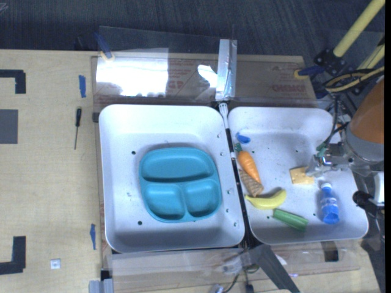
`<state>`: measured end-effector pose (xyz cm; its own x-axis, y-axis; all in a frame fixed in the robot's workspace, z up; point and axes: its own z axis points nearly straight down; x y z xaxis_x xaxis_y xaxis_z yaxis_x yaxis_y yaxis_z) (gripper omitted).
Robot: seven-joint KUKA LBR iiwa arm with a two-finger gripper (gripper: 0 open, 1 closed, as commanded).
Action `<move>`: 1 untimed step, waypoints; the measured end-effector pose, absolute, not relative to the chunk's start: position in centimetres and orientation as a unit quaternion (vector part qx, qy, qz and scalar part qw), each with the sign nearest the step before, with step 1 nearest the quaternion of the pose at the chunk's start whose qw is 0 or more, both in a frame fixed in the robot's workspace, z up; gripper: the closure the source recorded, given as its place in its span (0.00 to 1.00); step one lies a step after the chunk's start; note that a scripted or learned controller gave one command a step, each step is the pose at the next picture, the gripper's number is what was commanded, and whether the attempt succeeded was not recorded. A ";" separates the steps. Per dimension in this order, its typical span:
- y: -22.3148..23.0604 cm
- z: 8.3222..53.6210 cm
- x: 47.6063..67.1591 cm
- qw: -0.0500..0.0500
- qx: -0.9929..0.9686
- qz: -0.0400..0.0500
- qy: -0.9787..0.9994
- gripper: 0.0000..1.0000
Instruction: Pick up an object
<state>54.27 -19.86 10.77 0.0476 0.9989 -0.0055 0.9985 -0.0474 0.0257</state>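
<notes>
Claw (319,162) beside pale yellow wedge (299,175) in glossy white bin (287,127).

A robotics lab — not a home or kitchen. Two white bins (116,182) sit side by side on a pale wooden counter (43,182) marked with black tape (15,81) at nine o'clock, a clear plastic sheet (162,72) stands at twelve, and cables (348,78) and the arm (369,124) crowd three o'clock — over grey carpet (183,5).
</notes>
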 end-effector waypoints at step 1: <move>-19.7 10.2 53.9 0.006 0.724 0.004 0.690 0.00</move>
<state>53.95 -19.69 10.21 0.0470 0.9989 -0.0016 0.9988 -0.0470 0.0139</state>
